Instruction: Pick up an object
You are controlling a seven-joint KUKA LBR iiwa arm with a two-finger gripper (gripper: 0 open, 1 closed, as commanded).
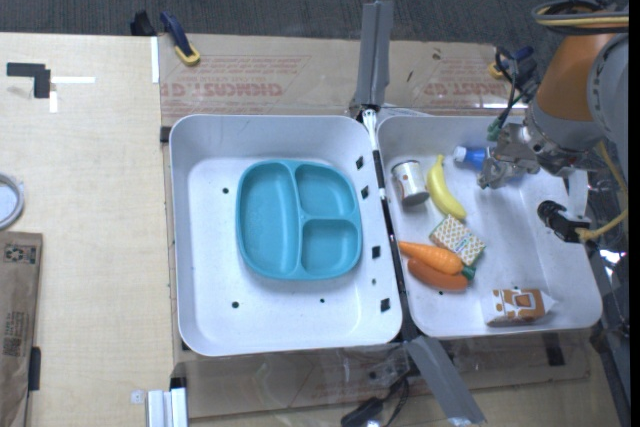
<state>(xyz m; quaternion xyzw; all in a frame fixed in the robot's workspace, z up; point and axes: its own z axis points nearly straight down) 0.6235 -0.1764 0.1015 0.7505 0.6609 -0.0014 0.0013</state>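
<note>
Carton lowest, carrots, banana, gripper possibly over bottle

Even, bright overhead light falls across the bench, with soft shadows and no hard edges. The two white bins come close to washing out, most of all on the right one's floor at the frame's right. A small glint sits on the metal can, and the clear tape at upper centre shines faintly. The dark floor along the top looks grainy. Focus is fair throughout, though small things look slightly soft, perhaps from low resolution.
</note>
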